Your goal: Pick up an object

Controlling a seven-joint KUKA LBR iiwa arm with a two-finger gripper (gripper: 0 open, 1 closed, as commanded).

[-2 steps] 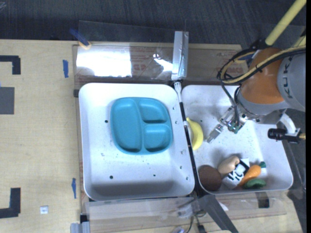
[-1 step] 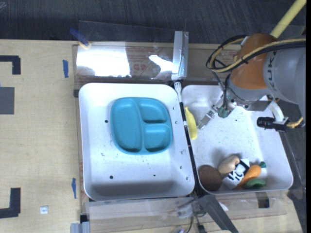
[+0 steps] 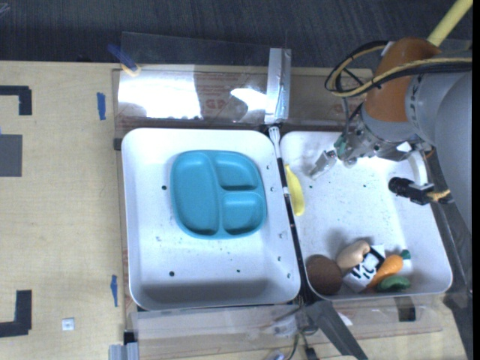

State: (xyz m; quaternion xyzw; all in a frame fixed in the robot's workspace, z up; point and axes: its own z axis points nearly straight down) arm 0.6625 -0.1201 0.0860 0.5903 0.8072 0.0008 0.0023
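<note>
The gripper point(image 3: 324, 163) of a grey KUKA arm point(image 3: 442, 118) hangs over the upper part of the right bin point(image 3: 352, 201), its metal fingers point(image 3: 319, 165) slightly parted with nothing between them; at this size and slant the exact gap is hard to judge. The wrist, ringed by an orange band point(image 3: 394, 77) and looped with black and yellow cables point(image 3: 352, 70), enters from the right and covers the bin's upper right corner. A small black fitting point(image 3: 411, 189) juts from the arm over the bin's right side.

A yellow object point(image 3: 295, 191), possibly a banana, lies against the left wall of the right bin, partly tucked behind the rim. Along the bin's near edge a cluster of small items sits pressed together: a brown rounded object point(image 3: 324, 273), a tan one point(image 3: 352, 253) just above it, a black-and-white piece point(image 3: 366, 270) whose shape is unclear, and an orange toy carrot with green leaves point(image 3: 391, 268). All are well apart from the gripper.

The left bin point(image 3: 150, 261) holds a blue divided plate point(image 3: 219, 193), lying flat near its centre. Behind the bins a clear plastic sheet point(image 3: 195, 88) glares with reflected light, blurring what lies under it
</note>
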